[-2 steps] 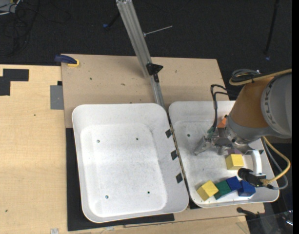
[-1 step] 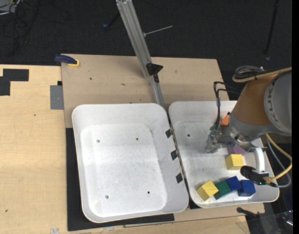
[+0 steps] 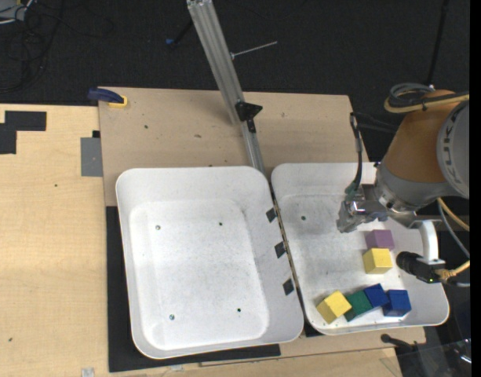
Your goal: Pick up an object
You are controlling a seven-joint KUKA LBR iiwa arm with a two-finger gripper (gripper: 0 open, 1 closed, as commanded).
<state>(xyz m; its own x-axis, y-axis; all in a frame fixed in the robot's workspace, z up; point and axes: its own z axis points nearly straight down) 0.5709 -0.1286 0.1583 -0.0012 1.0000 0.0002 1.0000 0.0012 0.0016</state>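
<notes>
left bin (image 3: 146,203): white, faintly speckled grey, with a few small dark dots
right bin (image 3: 318,187): white, same fine grey speckle
arm (image 3: 428,151): grey, with a broad orange band above the wrist
gripper (image 3: 351,217): silver-grey metal
purple cube (image 3: 380,238): pale lilac
upper yellow cube (image 3: 377,260): bright yellow
lower yellow cube (image 3: 333,306): yellow, darker on its shaded sides
green cube (image 3: 358,305): dark green
blue cubes (image 3: 388,298): deep blue, two side by side
bench top (image 3: 44,210): light tan wood, with black and grey patches at its left
aluminium rail (image 3: 220,61): silver, with a black bracket
clamp (image 3: 107,96): blue with a yellow tip
background (image 3: 83,30): black
</notes>
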